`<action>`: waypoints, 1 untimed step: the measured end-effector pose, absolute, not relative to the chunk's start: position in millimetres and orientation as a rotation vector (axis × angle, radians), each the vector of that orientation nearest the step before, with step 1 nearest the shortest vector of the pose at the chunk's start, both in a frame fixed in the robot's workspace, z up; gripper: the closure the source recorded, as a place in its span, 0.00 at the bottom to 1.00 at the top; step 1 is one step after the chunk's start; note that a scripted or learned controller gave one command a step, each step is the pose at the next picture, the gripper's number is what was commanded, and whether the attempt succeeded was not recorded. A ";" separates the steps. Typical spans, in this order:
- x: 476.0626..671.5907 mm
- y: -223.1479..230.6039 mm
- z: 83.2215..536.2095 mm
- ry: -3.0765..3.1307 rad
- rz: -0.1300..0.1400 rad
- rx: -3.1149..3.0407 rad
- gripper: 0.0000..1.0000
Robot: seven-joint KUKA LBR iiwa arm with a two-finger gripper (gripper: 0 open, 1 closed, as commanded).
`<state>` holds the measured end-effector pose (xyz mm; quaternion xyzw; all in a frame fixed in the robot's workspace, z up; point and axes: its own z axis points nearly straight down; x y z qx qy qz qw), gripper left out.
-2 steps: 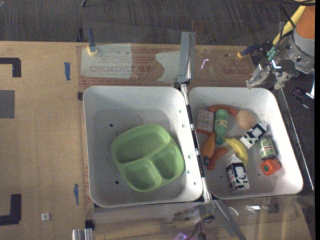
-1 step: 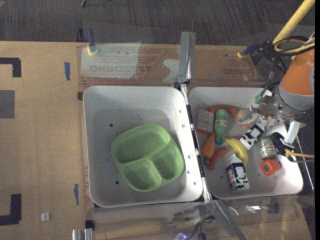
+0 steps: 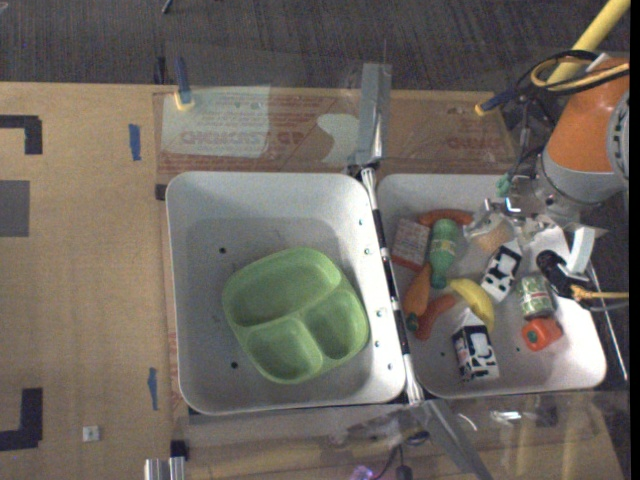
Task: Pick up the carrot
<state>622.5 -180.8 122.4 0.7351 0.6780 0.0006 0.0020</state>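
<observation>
The carrot [image 3: 419, 290] is a short orange piece with a green end. It lies at the left side of the right bin [image 3: 570, 373], next to the divider, between a red-brown piece [image 3: 438, 314] and a small printed box [image 3: 409, 243]. My gripper [image 3: 514, 214] hangs over the bin's upper right part, well to the right of the carrot and apart from it. A beige item [image 3: 488, 234] lies just below and to the left of the gripper.
The right bin also holds a green bottle [image 3: 443, 251], a banana [image 3: 473, 300], two cow-print cartons [image 3: 476, 353] [image 3: 502, 270], a small can [image 3: 535, 296] and an orange-red item [image 3: 541, 334]. In the left bin [image 3: 200, 208] lies a green divided plate [image 3: 295, 313].
</observation>
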 end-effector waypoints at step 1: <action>669.0 -207.2 91.5 2.197 0.005 2.266 0.00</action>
